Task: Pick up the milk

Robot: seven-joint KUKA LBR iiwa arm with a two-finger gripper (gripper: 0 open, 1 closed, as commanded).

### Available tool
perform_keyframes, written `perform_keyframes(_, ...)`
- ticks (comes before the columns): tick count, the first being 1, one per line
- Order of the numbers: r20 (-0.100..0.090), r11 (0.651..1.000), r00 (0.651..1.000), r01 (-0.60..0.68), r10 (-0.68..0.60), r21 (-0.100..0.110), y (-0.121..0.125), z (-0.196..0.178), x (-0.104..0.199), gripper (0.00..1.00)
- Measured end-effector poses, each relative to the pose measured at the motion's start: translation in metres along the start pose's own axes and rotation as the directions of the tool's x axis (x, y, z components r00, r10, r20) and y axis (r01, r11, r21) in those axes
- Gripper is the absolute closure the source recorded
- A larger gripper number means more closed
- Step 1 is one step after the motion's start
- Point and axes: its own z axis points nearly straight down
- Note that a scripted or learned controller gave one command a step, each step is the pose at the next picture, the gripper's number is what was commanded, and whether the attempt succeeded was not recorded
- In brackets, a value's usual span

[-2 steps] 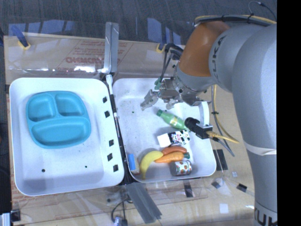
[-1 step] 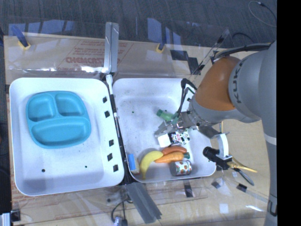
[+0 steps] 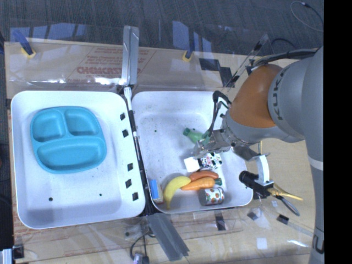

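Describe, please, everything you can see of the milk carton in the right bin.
The milk carton is a small white box with black cow-like patches, seemingly cardboard. It lies in the right bin, near its lower right part, tilted rather than standing straight. The carrot lies just below it, apparently touching it, and the banana is lower left. A green item sits above it. The gripper is directly over the carton's upper end and hides part of it, so its top cannot be made out.
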Motion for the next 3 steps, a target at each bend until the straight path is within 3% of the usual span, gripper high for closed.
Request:
perform_keyframes(1,0.000,1.000,1.000,0.000,0.000,0.000,0.000,0.000,0.000,0.00)
perform_keyframes(2,0.003,0.992,0.992,0.125,-0.125,-0.009,0.030,0.039,-0.025,0.00)
perform_keyframes(3,0.003,0.966,0.966,0.257,-0.257,-0.011,-0.008,0.057,-0.044,0.00)
